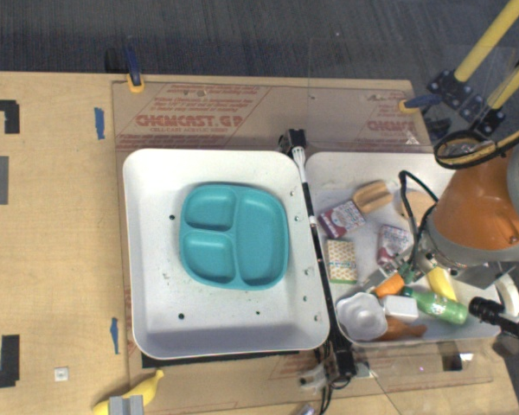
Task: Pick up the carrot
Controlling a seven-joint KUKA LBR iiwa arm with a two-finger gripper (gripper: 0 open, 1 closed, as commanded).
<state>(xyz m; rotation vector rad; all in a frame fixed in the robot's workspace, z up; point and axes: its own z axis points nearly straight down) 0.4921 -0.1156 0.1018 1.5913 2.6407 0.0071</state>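
While the arm [480, 210] reaches in over the right bin [329, 175] w/ its orange band up top, the gripper [413, 262] is down low in the clutter near that bin's front edge, and tbh I can't tell if the jaws are clenched or released bc the wrist covers them. Carrot [389, 287] is the small orange piece lying tilted in the front part of the right bin, just beside the gripper, touching or nearly touching a clear plastic cup [362, 314] toward the front left corner. Next to it there's a green bottle [441, 308] and a yellow banana-ish thing [441, 282], plus a white block [400, 308] squeezed between the cup and the bottle. Further back in that bin: a tan roll [373, 196], a purple packet [340, 219] and a patterned pouch [342, 260] along the left wall. Left bin [147, 232] has a teal divided plate [235, 235] sitting about in the middle, well apart from the carrot.
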